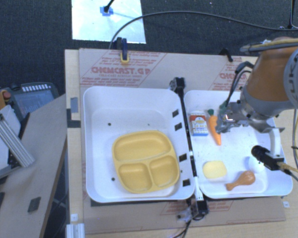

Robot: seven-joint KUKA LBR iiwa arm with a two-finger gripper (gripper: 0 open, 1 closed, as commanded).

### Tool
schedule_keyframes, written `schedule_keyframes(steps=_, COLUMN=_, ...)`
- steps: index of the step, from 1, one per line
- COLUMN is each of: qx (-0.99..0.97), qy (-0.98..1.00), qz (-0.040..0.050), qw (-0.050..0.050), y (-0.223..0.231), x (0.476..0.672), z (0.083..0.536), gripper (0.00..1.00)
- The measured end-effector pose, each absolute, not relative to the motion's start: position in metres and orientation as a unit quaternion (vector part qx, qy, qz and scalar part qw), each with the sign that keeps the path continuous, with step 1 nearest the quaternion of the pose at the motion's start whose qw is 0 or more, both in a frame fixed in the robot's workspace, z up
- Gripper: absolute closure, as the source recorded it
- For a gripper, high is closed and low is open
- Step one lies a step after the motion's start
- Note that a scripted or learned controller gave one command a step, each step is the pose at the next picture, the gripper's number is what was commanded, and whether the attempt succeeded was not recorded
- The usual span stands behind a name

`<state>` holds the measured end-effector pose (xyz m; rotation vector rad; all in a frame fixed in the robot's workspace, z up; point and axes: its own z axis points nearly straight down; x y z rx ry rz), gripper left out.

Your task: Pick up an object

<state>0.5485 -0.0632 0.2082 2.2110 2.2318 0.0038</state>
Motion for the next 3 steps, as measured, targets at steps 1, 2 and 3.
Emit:
schedule_keyframes(steps=1, qx=0.704, qy=0.710, qz=0.0013, qw=0.000, y=-0.017, x=0.554, z=0.215, gripper=1.00)
schedule_keyframes(steps=2, qx=0.704, qy=0.710, qz=0.0012, qw=0.000, y=0.028, x=0.566, z=0.210, gripper=1.00)
schedule_keyframes(steps=3, qx=0.704, qy=0.710, qz=0.0018, qw=0.000, y=0.070, x=0.578, z=0.215, gripper=1.00)
